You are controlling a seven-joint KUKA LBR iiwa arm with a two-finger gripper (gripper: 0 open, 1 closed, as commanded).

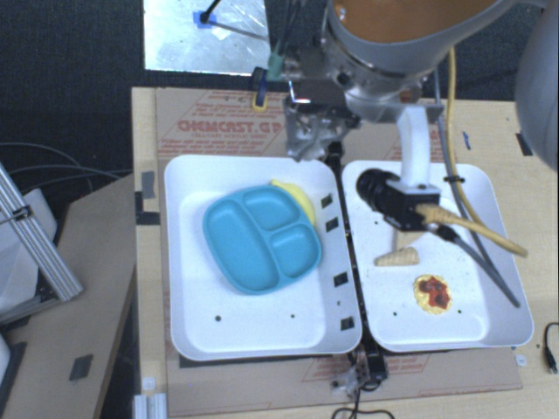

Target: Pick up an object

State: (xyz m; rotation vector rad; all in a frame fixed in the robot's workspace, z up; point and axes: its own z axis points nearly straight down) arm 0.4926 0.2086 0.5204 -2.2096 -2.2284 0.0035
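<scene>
Nearest me, the arm looms over the bins' far edges. The gripper is at the left bin's far right corner; I cannot tell its grip state. The blue plate lies mid-bin, ungrasped. I judge the pick still to do.

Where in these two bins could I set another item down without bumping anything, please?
The left bin is bare along its front, below the blue plate. In the right bin, the front corner next to the left bin is free, below the cone and beside the small pizza. The back is crowded: the gripper hangs near the yellow piece.
</scene>
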